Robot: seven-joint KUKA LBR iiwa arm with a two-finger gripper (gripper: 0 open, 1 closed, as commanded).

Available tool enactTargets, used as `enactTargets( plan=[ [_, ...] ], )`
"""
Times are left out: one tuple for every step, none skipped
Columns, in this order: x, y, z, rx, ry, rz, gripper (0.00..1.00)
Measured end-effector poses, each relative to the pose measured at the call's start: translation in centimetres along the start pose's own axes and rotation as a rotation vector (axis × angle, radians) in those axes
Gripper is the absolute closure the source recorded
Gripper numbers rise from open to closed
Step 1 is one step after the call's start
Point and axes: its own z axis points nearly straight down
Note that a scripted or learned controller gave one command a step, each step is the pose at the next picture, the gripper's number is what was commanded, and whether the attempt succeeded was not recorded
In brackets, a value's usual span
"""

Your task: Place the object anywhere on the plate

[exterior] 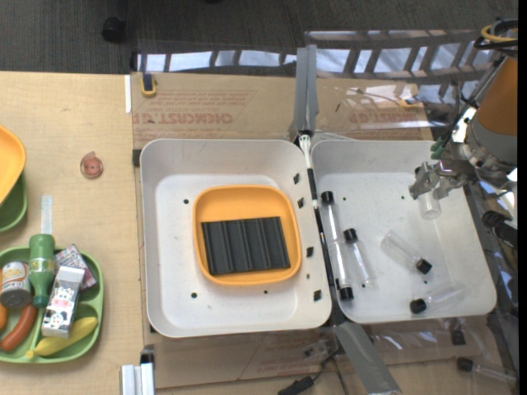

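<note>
At the right edge, your arm is cut off by the frame, so you get just the orange band and wrist, bent down over the right bin. The gripper hangs at the bin's far right; whether it's open or closed you cannot tell, and a clear tube sits just under it, hard to make out against the white. Other clear tubes with black caps lie on that bin's floor. The cardboard behind the bins carries reversed printing you can't properly read. In the left bin sits the orange plate with a dark ribbed insert.
</note>
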Motion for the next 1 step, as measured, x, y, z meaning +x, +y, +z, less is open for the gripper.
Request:
enactTargets(
  plan=[
    [-1.52, 6.82, -0.67, -0.003, -0.001, -0.303, 1.0]
  ],
)
